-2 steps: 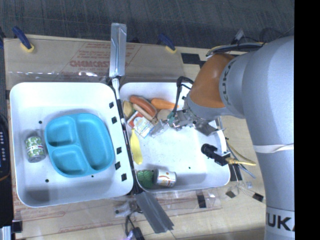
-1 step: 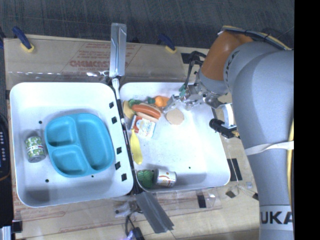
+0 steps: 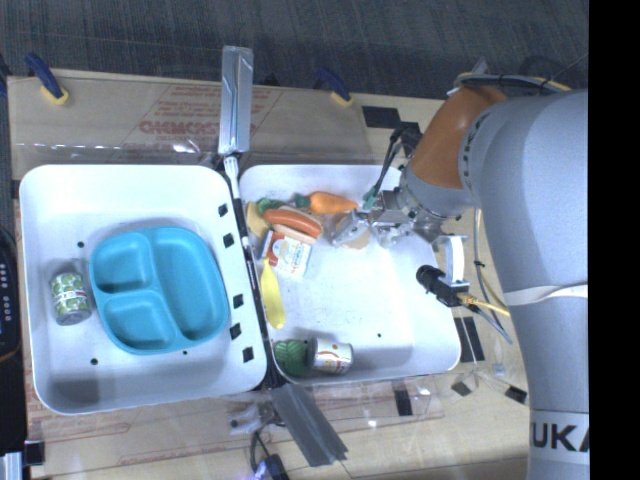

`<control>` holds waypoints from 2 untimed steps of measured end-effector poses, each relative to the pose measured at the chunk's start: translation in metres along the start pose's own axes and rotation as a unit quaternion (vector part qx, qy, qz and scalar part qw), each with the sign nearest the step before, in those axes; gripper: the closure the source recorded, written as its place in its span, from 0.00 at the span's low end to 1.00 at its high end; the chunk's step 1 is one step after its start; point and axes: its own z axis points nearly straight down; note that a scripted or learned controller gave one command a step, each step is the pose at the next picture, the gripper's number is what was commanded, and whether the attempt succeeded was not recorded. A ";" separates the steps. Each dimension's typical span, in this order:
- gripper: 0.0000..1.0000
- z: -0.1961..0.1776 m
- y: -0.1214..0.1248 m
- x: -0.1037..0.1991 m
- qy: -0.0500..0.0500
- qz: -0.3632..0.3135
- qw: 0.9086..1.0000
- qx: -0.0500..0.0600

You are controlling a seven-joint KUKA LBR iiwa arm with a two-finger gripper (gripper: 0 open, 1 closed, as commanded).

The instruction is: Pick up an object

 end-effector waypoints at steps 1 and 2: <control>0.00 0.000 -0.095 0.026 0.000 -0.018 1.000 0.000; 0.00 0.000 -0.103 0.016 0.001 -0.089 0.996 -0.001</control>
